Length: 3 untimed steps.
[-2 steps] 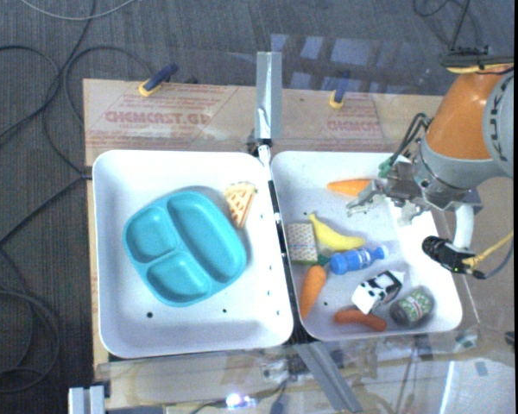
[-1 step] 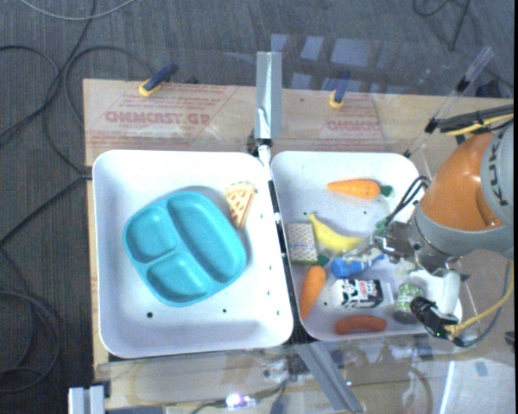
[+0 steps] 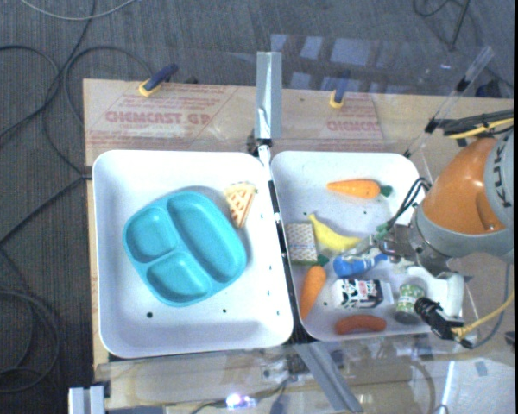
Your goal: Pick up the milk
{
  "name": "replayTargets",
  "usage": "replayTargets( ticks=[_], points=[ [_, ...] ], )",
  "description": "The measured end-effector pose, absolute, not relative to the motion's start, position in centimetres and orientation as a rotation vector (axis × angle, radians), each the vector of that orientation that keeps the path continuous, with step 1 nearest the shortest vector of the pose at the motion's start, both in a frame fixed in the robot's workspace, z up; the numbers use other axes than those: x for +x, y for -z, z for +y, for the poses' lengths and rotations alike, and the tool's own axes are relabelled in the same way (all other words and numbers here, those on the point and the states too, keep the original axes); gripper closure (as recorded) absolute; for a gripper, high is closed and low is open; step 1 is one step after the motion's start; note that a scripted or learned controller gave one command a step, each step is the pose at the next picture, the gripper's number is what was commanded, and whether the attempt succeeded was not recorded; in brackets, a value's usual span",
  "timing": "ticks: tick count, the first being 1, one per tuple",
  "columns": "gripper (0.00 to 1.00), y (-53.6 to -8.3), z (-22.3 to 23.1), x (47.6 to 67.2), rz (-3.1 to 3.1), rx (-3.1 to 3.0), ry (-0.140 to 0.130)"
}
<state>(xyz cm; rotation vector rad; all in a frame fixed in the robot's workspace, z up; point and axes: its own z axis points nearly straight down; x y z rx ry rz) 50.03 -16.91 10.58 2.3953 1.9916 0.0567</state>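
Note:
The milk (image 3: 360, 293) is a small white carton with black cow patches. It lies in the right bin (image 3: 285, 266), near that bin's front. My gripper (image 3: 387, 248) hangs over the right side of the same bin, just above and to the right of the carton. Between gripper and carton lies a blue object (image 3: 352, 266), its right end close against the gripper. The grey wrist and orange band (image 3: 466, 192) hide the bin's right wall.
The right bin also holds a carrot (image 3: 354, 188) at the back, a banana (image 3: 332, 235), a mesh-patterned block (image 3: 301, 241), a second carrot (image 3: 312, 290), a red sausage (image 3: 360, 324) and a green can (image 3: 408, 298). The left bin has a blue divided plate (image 3: 186, 247) and a waffle piece (image 3: 240, 202).

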Motion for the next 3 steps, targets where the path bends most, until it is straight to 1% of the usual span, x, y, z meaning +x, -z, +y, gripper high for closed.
replayTargets(
  ticks=[1, 2, 3],
  points=[
    [0.00, -18.3, -9.2, 48.4, 1.555, 2.732, 0.006],
    [0.00, -15.1, -15.0, 48.3, 1.877, 2.523, 0.007],
    [0.00, -10.9, -16.1, 48.7, 2.213, 2.217, -0.010]
  ],
)
